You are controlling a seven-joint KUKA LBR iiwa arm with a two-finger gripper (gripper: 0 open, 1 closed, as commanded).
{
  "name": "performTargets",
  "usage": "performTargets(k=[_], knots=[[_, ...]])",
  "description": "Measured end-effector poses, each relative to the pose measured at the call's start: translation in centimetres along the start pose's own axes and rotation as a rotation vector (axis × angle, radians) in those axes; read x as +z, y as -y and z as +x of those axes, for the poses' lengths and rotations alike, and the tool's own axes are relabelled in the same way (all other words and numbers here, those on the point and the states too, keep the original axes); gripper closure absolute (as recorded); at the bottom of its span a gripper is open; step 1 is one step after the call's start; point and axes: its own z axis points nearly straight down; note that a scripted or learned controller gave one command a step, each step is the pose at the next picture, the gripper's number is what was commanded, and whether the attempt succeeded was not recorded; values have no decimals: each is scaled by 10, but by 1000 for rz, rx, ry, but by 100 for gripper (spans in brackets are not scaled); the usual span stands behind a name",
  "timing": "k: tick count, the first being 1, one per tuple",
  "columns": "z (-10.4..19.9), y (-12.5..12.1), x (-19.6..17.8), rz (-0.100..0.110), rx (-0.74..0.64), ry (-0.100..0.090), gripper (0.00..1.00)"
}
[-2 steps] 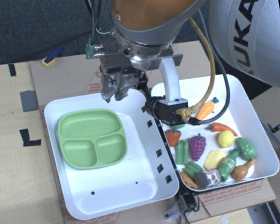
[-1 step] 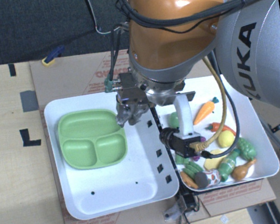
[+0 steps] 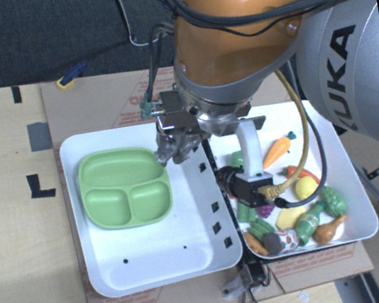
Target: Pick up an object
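My gripper (image 3: 174, 146) hangs low over the left bin (image 3: 151, 265), near its upper right part. It sits just beside the top right corner of a green divided plate (image 3: 125, 187) that lies in that bin. The right bin (image 3: 348, 174) holds several toy foods: an orange carrot (image 3: 278, 149), a yellow lemon-like piece (image 3: 306, 187), a purple piece (image 3: 265, 208), green vegetables (image 3: 333, 199) and a brown pear-like piece (image 3: 327, 232). Nothing is visibly held under the gripper. The arm's big orange and grey body (image 3: 247, 22) hides the back of both bins.
A white and black piece (image 3: 249, 166) with a cable reaches down over the left side of the right bin. The divider wall (image 3: 217, 207) between the bins runs just right of the gripper. Cardboard (image 3: 95, 105) lies under the bins.
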Motion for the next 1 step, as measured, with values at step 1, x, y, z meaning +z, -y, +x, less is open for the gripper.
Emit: performTargets(k=[1], knots=[[-4,0,24,0,3,0,100]])
